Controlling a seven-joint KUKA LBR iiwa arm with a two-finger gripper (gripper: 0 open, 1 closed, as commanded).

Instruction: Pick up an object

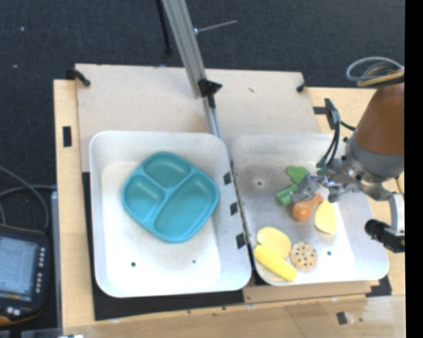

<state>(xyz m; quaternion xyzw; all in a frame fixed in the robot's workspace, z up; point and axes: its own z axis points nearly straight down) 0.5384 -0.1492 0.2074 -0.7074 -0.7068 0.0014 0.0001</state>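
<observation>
The grey arm's claw [316, 186] reaches in over the right-hand shallow white bin [268, 157], its tip low above a green and orange carrot-shaped toy [298, 201] near the middle of that bin; whether the claw is released or clenched cannot be told, since the wrist hides much of it. A pale yellow wedge-shaped piece [326, 219] lies just beside the carrot toy, toward the bin's right edge. Nearer the bin's front edge sit a yellow round slice [273, 238], a yellow banana-like piece [273, 263] touching it, and a tan round cookie with dark spots [304, 256] just beside both. The left-hand white bin [113, 259] holds a teal divided plastic plate [170, 196] at its middle. Both bins rest side by side on the pale wooden tabletop [137, 94].
</observation>
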